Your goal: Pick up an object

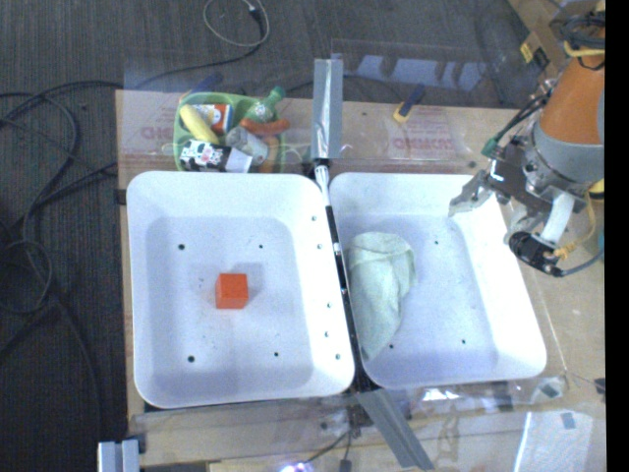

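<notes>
arm (575,106) sits at the right edge of the right bin (491,352), wrist over the bin's upper right rim. gripper (470,197) pokes out toward the bin's upper wall, nothing visibly between the fingers. whether it's open or closed i cannot tell at this angle, too small and foreshortened.

two candidates for the pick:
- orange block (232,290), left bin (167,362), roughly centre of the floor, well apart from all walls. sits flat, slightly rotated relative to the bin edges.
- pale green cloth (381,285), right bin, bunched against the left wall by the divider, running from mid-bin down toward the lower left corner.

handling guess:
- block looks rigid, small and light, probably foam or wood. flat parallel faces, so a top-down pinch across two opposite sides should hold. align the fingers to its rotation or it will twist out. clear floor all round, no wall interference.
- cloth is soft and limp, no fixed shape. pinch a raised fold near the upper bunched part, not the flat tail. it will drape and drag when lifted, and its edge touching the wall leaves little finger room on that side.

cloth is closer to the gripper; block is the cleaner grasp but needs a reach across the divider.

small tub of toys (228,131) behind the left bin is off the work area, ignore.
</notes>
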